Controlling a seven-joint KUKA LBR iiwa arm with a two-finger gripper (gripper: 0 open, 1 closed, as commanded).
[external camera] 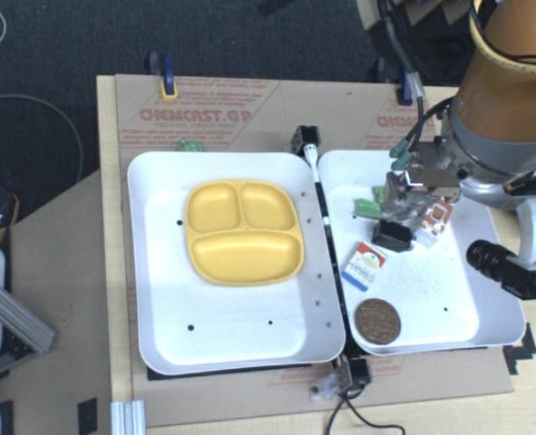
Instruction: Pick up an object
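My gripper (402,205) hangs low over the back half of the right bin (449,320), under the grey and orange arm. Just below it lies a small black block (392,236). A green piece (367,209) lies to the gripper's left, and a white packet with orange print (436,221) to its right. Nearer the front are a small white carton with red, blue and green print (363,267) and a brown round disc (377,321). Nothing is visibly lifted off the bin floor.
The left bin (159,279) holds a yellow divided plate (244,231). A black cylinder (505,267) juts over the right bin's right rim. A black clip (306,140) sits where the bins meet at the back. Two blue clamps hold the board's far edge.
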